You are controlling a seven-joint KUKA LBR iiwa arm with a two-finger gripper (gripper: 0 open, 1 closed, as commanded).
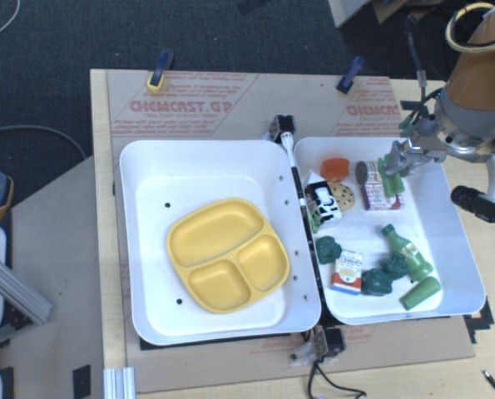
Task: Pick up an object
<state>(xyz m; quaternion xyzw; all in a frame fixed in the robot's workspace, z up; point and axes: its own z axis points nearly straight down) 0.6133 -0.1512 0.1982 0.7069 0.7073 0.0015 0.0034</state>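
- Camera view, layout: two shallow white bins sit side by side on the bench. The left bin [139, 223] holds a yellow divided plate [228, 254] lying flat near its middle. The right bin [467, 264] holds all the small items.
- Camera view, right bin contents: at the far end lie an orange piece [335, 169], a spoon [362, 173] and a small red-and-white carton [373, 194]. By the inner wall are a black-and-white item [323, 203] and a speckled cookie [342, 194]. Nearer the camera are a dark green broccoli piece [326, 248], a small white packet [348, 272], another dark green clump [378, 281], a green bottle [406, 250] and a green cylinder [419, 293].
- Camera view, arm: the arm reaches in from the right, and its gripper [393, 173] hangs low over the far end of the right bin, right at the carton and a green item beside it. Whether it is released, clenched or grasping something I cannot tell; the wrist hides that.
- Progress, as a judgement: nothing is visibly lifted clear of the bin, so the pick does not look done. The likely target is the carton or its green neighbour under the tool. What seems left is a secure grasp and a lift out.
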